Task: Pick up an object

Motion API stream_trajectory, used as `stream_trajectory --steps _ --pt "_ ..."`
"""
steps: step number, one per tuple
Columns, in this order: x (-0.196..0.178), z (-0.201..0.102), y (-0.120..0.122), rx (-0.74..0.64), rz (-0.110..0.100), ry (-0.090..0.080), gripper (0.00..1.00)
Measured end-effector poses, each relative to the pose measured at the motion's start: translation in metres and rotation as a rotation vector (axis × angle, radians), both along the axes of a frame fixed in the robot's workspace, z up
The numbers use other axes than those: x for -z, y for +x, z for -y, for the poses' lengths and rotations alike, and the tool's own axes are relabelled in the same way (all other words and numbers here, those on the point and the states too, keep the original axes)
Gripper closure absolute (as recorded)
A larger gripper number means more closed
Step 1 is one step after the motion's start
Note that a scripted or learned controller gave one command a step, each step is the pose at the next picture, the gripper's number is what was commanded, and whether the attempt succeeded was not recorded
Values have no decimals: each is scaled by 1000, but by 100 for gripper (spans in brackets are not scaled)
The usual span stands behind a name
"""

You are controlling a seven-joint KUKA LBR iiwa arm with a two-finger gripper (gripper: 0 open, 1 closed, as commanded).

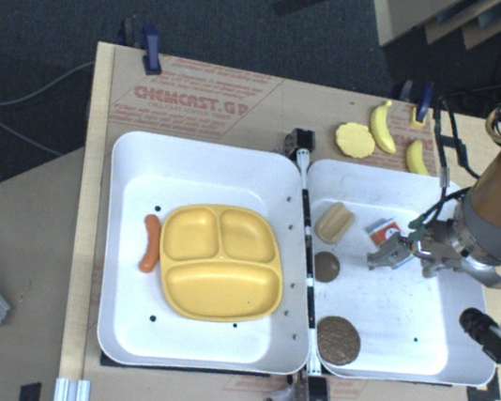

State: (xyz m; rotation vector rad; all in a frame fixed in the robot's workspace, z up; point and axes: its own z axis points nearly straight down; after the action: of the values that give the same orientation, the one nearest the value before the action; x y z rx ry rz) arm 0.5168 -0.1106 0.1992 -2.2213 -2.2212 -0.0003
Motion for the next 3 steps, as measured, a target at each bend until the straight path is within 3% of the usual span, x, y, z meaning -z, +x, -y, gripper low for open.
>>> stream_trajectory --steps 1,2,3 --pt "120 64 31 5 -3 -2 0" --pt "114 30 110 -6 7 -1 0" --pt "104 32 107 -2 4 -1 100"
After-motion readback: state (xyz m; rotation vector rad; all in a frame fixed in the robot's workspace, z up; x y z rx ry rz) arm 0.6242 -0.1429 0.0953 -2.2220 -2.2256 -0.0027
